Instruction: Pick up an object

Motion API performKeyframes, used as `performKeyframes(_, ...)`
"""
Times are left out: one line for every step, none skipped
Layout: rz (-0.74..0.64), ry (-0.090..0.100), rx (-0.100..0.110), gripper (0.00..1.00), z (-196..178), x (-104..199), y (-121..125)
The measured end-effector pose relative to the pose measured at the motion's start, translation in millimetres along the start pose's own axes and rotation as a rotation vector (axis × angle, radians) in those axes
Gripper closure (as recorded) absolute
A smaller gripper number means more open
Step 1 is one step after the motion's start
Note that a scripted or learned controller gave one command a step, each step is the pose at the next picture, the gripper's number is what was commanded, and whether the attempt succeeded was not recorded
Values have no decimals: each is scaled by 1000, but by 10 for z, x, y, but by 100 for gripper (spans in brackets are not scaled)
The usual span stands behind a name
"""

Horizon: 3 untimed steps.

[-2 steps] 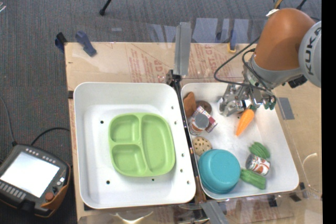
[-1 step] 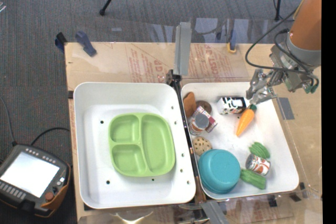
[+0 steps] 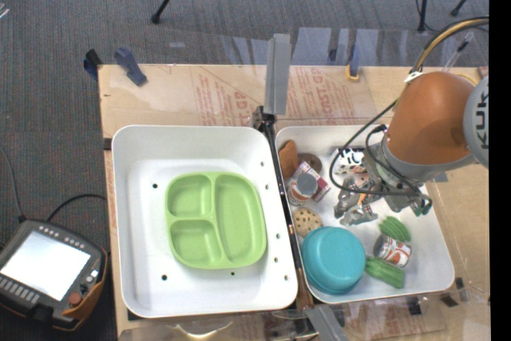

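My gripper (image 3: 358,206) hangs low inside the right bin (image 3: 437,247), under the arm's orange band (image 3: 431,120). It sits just above the blue bowl (image 3: 334,259) and to the right of a small tin can (image 3: 306,183) and a cookie (image 3: 306,221). A green vegetable piece (image 3: 394,229) lies just right of the gripper. Below that piece are a red-labelled can (image 3: 392,251) and a second green piece (image 3: 385,273). A brown bread-like item (image 3: 287,158) rests against the bin's left wall. A white and black object (image 3: 349,158) lies partly under the wrist cables.
The left bin (image 3: 136,164) holds a green divided plate (image 3: 215,220). A grey post (image 3: 277,80) stands behind the gap between the bins. A teach pendant (image 3: 48,271) lies on the floor at the lower left. Tripod legs stand behind the bench.
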<state>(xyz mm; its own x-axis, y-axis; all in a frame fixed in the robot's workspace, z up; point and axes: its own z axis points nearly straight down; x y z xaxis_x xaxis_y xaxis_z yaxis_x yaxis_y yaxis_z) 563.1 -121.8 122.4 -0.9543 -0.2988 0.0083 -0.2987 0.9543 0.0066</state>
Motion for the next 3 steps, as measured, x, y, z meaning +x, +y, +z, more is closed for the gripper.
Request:
performKeyframes(-129, -17, 8, 100, -756, -399, 676)
performKeyframes(-256, -9, 5, 100, -650, -1015, 543)
performKeyframes(-215, -9, 5, 100, -650, -458, 750)
